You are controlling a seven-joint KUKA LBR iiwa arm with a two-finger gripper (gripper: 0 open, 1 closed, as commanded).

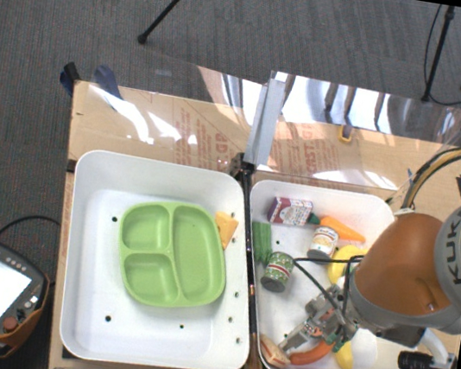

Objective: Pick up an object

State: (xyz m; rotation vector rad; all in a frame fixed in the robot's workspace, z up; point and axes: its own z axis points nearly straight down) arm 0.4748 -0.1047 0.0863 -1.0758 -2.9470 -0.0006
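On the desk [135, 124] two shallow white bins sit side by side. The left bin [92, 200] carries a green divided plate [171, 254] with three compartments, tilted a little against the bin's sides, and a yellow wedge that looks like toy cheese [225, 227] touches the plate's upper right edge.

The right bin [367, 204] holds a scatter of toy food. A small maroon and white carton [290, 211] lies near its far wall, with an orange carrot [341, 228] just to the right of it. Below the carrot stands a small jar with a white label [323, 241], and a yellow piece, perhaps a lemon [342, 264], lies beside the jar, partly under the arm. A green cucumber [261, 242] lies along the bin's left wall, and a green-labelled can [277, 271] rests just beside it, tipped over.

The arm [404, 270] comes in from the right, its orange band above the bin's near right part. The gripper [318, 328] hangs low over the bin's near edge, pointing down and to the left; whether it is wide or narrow cannot be told from here. Right under it lie a red hot dog sausage [311, 354], a tan bun-like piece [275, 351] and a yellow piece [344, 356] close beside it
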